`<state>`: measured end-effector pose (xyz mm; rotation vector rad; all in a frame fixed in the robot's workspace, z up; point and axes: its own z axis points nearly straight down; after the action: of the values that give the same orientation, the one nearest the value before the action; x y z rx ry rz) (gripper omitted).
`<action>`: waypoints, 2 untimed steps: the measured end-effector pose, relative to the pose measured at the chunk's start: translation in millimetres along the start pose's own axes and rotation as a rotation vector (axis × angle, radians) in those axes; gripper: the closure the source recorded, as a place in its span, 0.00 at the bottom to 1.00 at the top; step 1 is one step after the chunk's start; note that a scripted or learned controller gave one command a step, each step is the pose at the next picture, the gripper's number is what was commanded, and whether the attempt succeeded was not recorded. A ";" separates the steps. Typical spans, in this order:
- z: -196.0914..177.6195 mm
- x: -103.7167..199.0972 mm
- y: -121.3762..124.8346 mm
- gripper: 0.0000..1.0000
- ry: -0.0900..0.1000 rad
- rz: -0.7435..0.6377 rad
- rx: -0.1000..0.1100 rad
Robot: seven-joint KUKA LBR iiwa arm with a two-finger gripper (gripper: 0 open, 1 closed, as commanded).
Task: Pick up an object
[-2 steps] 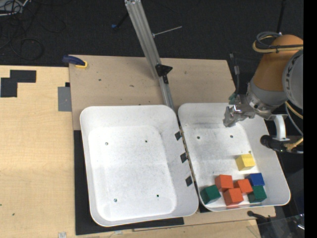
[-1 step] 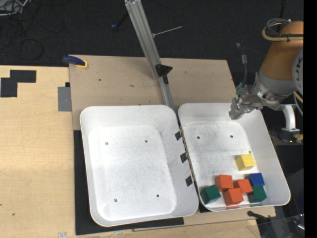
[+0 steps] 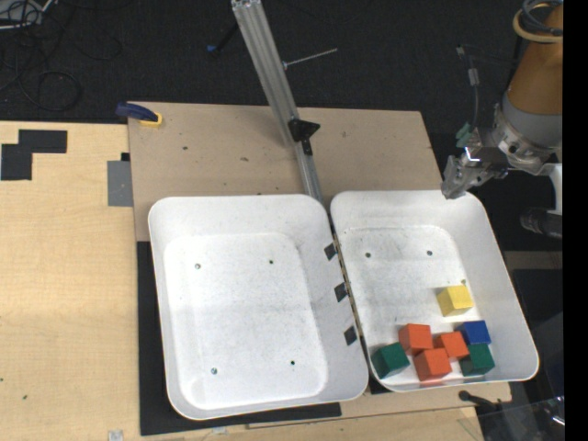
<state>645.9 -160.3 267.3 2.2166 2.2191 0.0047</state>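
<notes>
The gripper (image 3: 457, 184) hung over the far right corner of the right bin (image 3: 404, 217), well apart from the blocks gathered at that bin's near end. Whether its jaws stood wide or narrow could not be told from above. The yellow block (image 3: 454, 299), lying a little clear of the orange (image 3: 416, 336), green (image 3: 391, 359) and blue (image 3: 475, 332) pieces, looked the cleanest target; a good attempt would likely call for centring over it and descending straight, avoiding the crowded cluster. The arm (image 3: 536, 81) reached in from the right, wrist angled down toward the bin's rim. The left bin (image 3: 184, 219) sat alongside.
</notes>
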 end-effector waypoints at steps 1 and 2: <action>13.3 39.6 -25.8 1.00 0.003 -0.001 0.011; 9.2 82.3 -43.7 1.00 0.004 -0.002 0.010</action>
<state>602.1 -78.1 257.7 2.2213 2.2281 -0.0018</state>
